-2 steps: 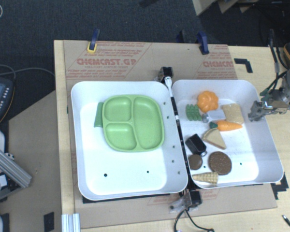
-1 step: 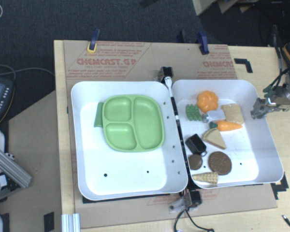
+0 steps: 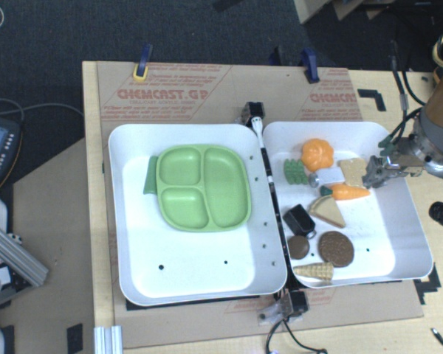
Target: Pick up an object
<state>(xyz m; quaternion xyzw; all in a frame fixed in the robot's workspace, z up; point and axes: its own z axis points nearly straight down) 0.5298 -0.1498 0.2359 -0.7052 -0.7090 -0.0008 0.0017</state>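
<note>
The right bin holds several toy foods. An orange fruit lies at the back, with a green block to its left and a pale bread slice to its right. An orange carrot lies across the middle. Below it are a tan wedge, a black block, a round brown cookie, a smaller brown disc and a waffle cone. My gripper hangs low over the bin's right side, just right of the bread slice and above the carrot's right tip.
The left bin holds a green divided plate. A black clip sits at the back between the bins. Yellow and blue clamps hold the cardboard board's far edge. Cables hang near the arm at the right.
</note>
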